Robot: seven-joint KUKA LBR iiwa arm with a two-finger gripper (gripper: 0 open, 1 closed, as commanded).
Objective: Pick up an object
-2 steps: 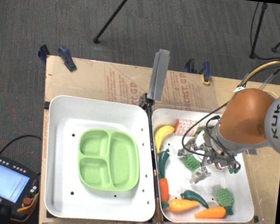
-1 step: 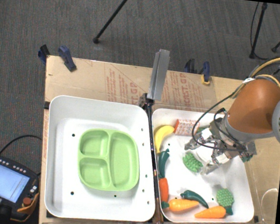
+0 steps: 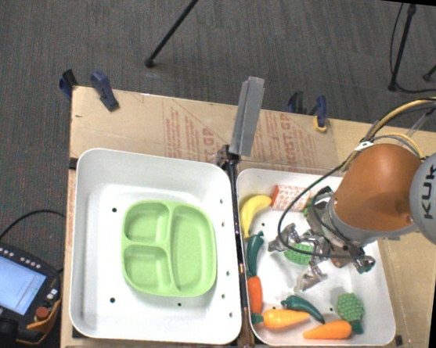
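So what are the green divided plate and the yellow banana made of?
The light green three-compartment plate looks like smooth moulded plastic: one even colour, rounded ridges, a soft sheen. The yellow banana seems to be a plastic toy, since its colour is uniform and unblemished, though rubber or foam can't be ruled out.

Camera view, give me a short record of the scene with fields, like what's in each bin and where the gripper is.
left bin: holds a green divided plate
right bin: banana, carrots, dark green pepper, green round toy
arm: grey with orange band, above the right bin
gripper: low over the right bin's middle, nothing seen between its fingers
bench: tan board with clamps at its far edge
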